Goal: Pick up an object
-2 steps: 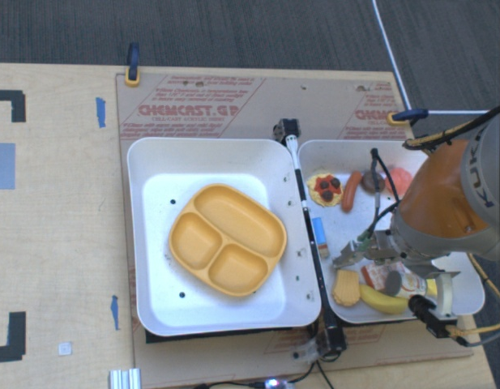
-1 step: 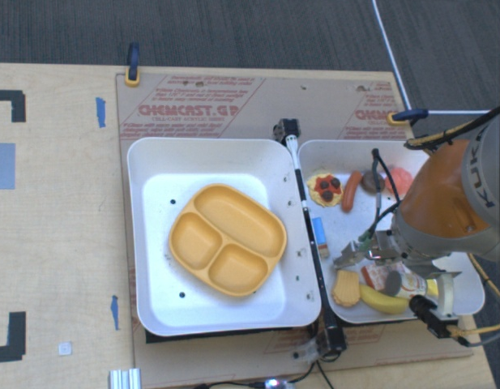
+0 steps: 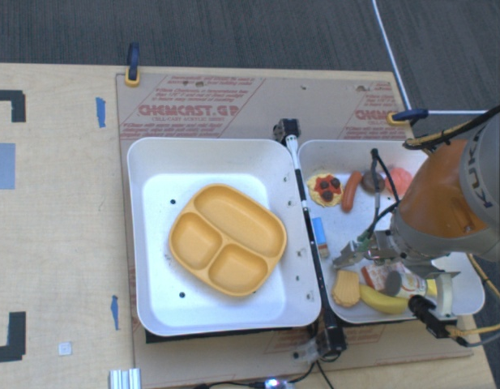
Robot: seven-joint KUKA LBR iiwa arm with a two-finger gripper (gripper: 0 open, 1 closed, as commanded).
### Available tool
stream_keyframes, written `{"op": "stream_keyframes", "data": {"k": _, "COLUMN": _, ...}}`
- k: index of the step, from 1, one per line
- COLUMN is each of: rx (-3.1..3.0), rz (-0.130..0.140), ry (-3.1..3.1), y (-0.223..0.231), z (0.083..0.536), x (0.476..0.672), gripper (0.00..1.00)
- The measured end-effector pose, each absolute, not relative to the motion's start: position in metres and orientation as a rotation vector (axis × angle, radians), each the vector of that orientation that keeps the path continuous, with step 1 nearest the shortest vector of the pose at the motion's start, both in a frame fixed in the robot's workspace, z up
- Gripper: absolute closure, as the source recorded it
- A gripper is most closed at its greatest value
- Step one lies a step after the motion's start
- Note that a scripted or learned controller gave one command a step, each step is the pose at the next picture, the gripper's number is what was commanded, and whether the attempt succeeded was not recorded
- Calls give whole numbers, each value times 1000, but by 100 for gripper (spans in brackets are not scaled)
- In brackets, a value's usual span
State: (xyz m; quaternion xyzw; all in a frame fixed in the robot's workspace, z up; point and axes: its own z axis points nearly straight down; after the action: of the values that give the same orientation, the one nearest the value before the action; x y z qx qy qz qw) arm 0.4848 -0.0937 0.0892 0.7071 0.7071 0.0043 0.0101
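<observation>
The right bin (image 3: 468,294) is crowded with a banana (image 3: 382,301), cracker (image 3: 346,288), sausage (image 3: 352,190) and small pizza (image 3: 326,189), whereas the left bin (image 3: 152,217) leaves open floor around its yellow divided plate (image 3: 226,239).

Arm (image 3: 444,201) over right bin (image 3: 468,298); plate (image 3: 227,239) in left bin (image 3: 152,217).

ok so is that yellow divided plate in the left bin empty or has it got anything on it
Empty. The yellow plate lies flat in the left bin, and all three compartments show bare yellow.
</observation>
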Motion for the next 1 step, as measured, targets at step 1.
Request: {"op": "stream_keyframes", "data": {"k": 1, "rx": 2207, "rz": 14, "ry": 2209, "y": -95, "z": 89, "x": 485, "gripper": 0}}
